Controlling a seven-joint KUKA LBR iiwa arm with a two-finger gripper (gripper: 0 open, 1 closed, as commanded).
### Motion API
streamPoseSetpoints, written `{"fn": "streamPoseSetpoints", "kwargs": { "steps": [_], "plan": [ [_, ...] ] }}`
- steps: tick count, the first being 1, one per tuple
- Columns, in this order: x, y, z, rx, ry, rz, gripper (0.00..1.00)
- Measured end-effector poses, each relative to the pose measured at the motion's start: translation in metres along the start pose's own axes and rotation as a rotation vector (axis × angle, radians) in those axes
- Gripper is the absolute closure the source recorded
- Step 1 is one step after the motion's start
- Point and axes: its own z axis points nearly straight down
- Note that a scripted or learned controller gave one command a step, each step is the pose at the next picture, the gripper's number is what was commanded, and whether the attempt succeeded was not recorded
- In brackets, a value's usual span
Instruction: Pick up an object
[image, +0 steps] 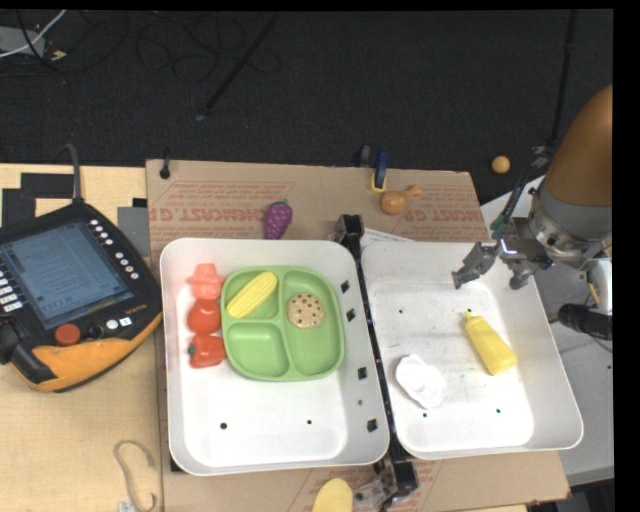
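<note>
Bench: cardboard sheet (230, 200) under two white bins, dark floor behind. Teach pendant (70, 290) at left.

Camera view: left bin (260, 440) holds a green divided tray (285, 355) with a corn cob (249, 293) and a cookie (305, 310) in its upper compartments; red toy pieces (204, 315) just beside the tray's left edge. Right bin (540, 420) holds a yellow bottle (489, 343), lying tilted, and a white crumpled object (421, 381) near the front left, apart from the bottle. Gripper (494, 268) above the bin's upper right, fingers spread, nothing between them, clear of the bottle.
</note>
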Motion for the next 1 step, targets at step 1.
{"fn": "streamPoseSetpoints", "kwargs": {
  "steps": [1],
  "plan": [
    [-0.0003,0.0022,-0.0085,-0.014,-0.003,-0.002,0.00]
  ]
}}
